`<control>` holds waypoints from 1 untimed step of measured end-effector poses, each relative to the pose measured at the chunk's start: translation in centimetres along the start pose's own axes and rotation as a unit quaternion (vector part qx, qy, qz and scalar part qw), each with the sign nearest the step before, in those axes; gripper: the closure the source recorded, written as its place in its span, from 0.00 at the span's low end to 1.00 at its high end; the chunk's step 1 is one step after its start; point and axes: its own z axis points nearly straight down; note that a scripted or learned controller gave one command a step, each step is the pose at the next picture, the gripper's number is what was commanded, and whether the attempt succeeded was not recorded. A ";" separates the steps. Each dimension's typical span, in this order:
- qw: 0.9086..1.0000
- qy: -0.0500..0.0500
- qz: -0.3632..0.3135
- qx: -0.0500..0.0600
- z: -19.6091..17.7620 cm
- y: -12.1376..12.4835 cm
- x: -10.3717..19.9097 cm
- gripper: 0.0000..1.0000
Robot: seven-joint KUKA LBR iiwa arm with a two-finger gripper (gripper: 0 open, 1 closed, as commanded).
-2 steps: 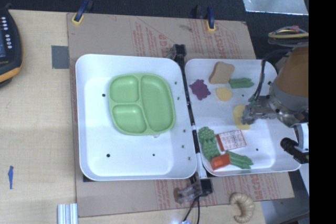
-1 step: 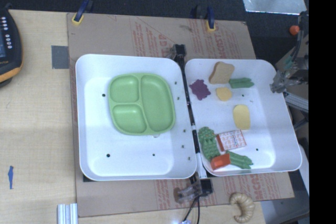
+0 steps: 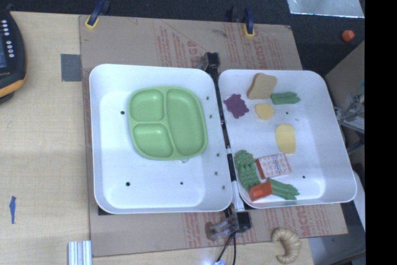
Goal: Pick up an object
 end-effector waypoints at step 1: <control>1.000 -0.001 -0.003 0.001 1.8 2.6 -0.3 1.00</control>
